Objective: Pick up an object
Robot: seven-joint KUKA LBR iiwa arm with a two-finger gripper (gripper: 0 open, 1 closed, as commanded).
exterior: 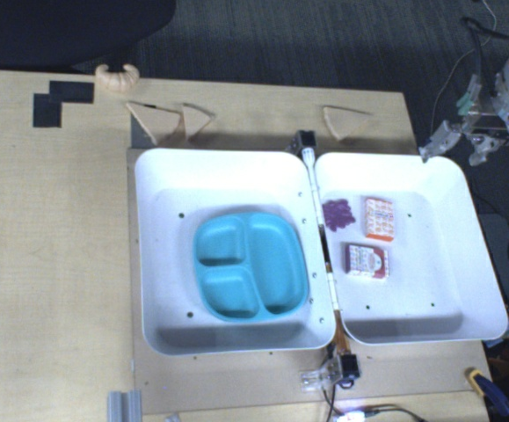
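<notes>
Pale wood makes up the bench (52, 236), a flat, matte sheet with a few dark rectangular cut-outs near its far left corner and thin triangular marks along the far side of the bins. On it sit two shallow white bins side by side, both smooth, glossy plastic with rounded corners and sloping walls. The left bin (162, 236) holds a turquoise tray (250, 265), a rounded, moulded piece divided into three compartments, two smaller ones on its left and a longer one on its right, lying flat in the middle of the bin floor. The right bin (452, 236) carries three small things grouped in its left half, close to the divide between the bins: an orange and white packet (378, 218), flat and rectangular with a printed face, on the far side; a dark red packet (366, 260), also flat and rectangular, just nearer than it; and a purple lump (338, 214), irregular and crumpled in outline, just left of the orange packet. The arm reaches in at the far right, outside the right bin's far right corner, its gripper (465, 139) a pale metallic cluster hanging beyond the rim, well apart from the packets; whether its jaws are parted or together cannot be told.
</notes>
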